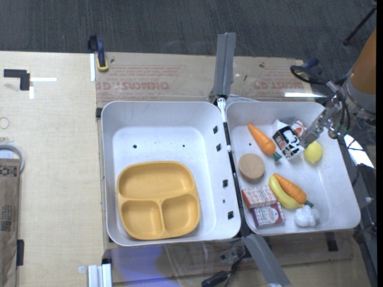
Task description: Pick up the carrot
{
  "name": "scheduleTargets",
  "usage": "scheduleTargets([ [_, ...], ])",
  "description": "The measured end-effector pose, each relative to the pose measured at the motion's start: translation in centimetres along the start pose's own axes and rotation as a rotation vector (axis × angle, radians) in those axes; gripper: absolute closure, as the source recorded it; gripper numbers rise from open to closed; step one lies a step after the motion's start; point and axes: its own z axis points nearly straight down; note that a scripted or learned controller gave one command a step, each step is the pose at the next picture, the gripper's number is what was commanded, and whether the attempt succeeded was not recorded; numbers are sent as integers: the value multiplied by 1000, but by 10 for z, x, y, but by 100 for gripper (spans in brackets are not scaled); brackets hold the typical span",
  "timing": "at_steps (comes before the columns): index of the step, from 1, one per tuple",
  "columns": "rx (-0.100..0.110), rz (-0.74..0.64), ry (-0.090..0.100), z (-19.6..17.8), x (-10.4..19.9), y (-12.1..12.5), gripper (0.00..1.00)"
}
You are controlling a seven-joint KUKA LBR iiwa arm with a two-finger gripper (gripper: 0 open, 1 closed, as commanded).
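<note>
In the right bin (341, 178) we note two carrots: the near carrot (291, 188) touching the banana (280, 192), the far carrot (261, 138) beside the milk carton (287, 141). The gripper (312, 134) hovers near the lemon (313, 152); jaw state cannot be told. Risk: clamping the carton or lemon instead.
</note>
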Motion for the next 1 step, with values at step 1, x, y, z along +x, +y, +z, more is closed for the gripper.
scheduleTargets([
  [1, 0, 1, 0, 0, 0, 0, 0],
])
